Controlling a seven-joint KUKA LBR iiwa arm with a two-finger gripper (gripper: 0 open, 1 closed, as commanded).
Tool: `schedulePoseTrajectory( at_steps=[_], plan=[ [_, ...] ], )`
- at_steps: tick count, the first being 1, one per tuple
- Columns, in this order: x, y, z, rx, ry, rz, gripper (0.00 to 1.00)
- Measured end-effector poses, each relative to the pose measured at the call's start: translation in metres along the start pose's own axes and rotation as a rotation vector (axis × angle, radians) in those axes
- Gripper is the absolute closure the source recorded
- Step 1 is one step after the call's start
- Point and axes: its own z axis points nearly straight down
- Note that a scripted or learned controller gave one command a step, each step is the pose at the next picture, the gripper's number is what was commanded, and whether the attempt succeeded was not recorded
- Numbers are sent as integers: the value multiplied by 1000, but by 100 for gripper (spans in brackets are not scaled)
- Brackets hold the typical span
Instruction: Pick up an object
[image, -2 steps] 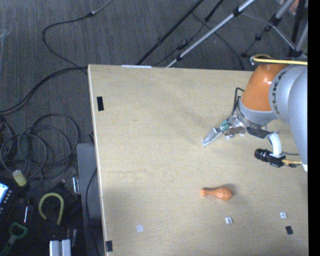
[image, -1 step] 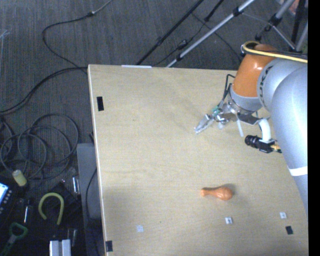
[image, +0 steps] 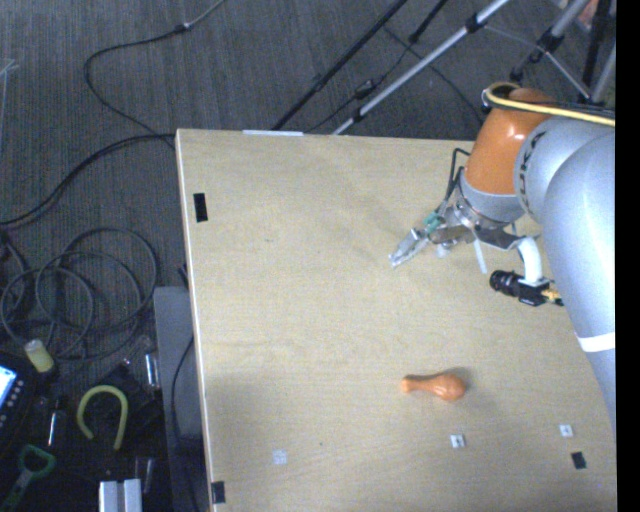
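Lying on its side on the tan bench top (image: 300, 300), an orange pear-shaped object (image: 437, 386) rests with its narrow neck toward nine o'clock. Well apart at twelve o'clock, the gripper (image: 402, 252) points toward nine o'clock; I cannot tell how its grip is set, and nothing shows in it.

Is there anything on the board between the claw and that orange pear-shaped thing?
Nothing visible. The claw sits above the orange pear-shaped object, with only bare tan board between them.
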Motion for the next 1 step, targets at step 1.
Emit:
schedulePoseTrajectory(
  at_steps=[1],
  plan=[
    [-43, -12, -64, 0, -2, 175, 0]
  ],
)
